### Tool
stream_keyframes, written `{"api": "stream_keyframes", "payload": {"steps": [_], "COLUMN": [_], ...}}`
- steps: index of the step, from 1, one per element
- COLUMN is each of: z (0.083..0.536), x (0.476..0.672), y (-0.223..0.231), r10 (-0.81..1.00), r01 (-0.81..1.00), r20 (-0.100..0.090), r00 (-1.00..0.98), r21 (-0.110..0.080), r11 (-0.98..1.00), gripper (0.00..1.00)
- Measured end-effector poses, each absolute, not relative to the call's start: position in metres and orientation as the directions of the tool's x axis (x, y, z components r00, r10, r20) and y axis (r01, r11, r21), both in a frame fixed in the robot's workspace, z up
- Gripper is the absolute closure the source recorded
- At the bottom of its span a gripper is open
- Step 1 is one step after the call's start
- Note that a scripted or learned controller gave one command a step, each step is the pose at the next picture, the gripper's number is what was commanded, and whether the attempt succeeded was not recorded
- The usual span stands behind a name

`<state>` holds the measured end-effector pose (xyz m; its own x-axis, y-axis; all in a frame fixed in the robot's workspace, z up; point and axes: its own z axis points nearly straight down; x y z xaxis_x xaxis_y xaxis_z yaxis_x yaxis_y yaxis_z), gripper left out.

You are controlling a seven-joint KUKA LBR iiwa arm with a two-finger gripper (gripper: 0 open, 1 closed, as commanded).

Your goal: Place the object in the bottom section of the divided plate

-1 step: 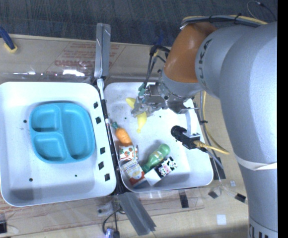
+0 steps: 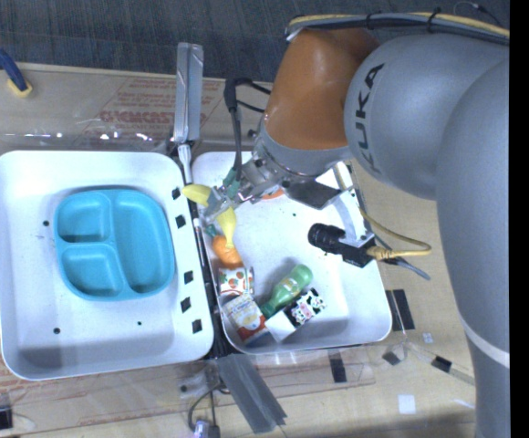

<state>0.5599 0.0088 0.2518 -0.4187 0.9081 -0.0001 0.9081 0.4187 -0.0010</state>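
Note:
A blue divided plate (image 2: 114, 243) lies in the left white bin (image 2: 27, 336); its sections hold nothing. My gripper (image 2: 222, 199) hangs low over the upper left corner of the right bin (image 2: 369, 308), right at the wall between the two bins. A yellow banana-like piece (image 2: 227, 224) lies directly under and beside the gripper, with a yellow end (image 2: 195, 192) poking out to its left. The arm's wrist hides how the gripper meets it.
Along the right bin's left side lie an orange piece (image 2: 229, 254), two small cartons (image 2: 239, 307), a green bottle (image 2: 287, 290) and a cow-patterned box (image 2: 306, 307). A black cylinder (image 2: 326, 237) on the arm hangs over the bin's middle. A metal divider post (image 2: 189, 89) stands behind the bins.

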Motion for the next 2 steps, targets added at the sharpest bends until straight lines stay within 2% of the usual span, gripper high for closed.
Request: {"api": "stream_keyframes", "payload": {"steps": [1,2], "z": [0.2229,0.2230], "x": [0.5580,0.5581], "y": [0.0728,0.0725], "r10": [0.954,0.955], "r01": [0.954,0.955], "r20": [0.001,0.001], "r00": [-0.298,-0.298], "r21": [-0.006,-0.006], "r11": [0.298,0.298], "gripper": [1.00,0.00]}}
